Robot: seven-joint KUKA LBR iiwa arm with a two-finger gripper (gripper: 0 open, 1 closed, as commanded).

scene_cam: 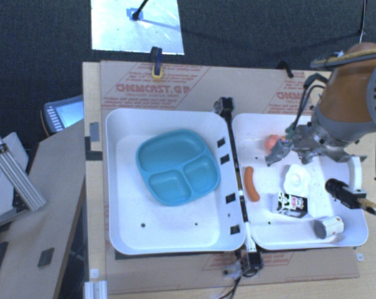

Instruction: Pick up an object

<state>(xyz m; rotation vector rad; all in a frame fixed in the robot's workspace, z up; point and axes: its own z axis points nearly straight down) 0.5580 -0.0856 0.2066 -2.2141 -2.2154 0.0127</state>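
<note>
My gripper (280, 152) hangs over the upper left part of the right bin (263, 238), at the end of the grey wrist with the orange band. A small orange object (273, 142) lies just beside its tip, partly covered by it. Below it lie an orange sausage-shaped piece (252, 184), a white rounded object (297, 181) and a black-and-white box (291, 204). A grey and white cylinder (328, 227) sits near the bin's lower right corner. I cannot see anything held in the gripper.
The left bin (122, 229) holds a blue divided plate (177, 166). A black divider (233, 173) with clips runs between the bins. A black cylindrical part (341, 192) and cables hang by the arm at the right bin's right side.
</note>
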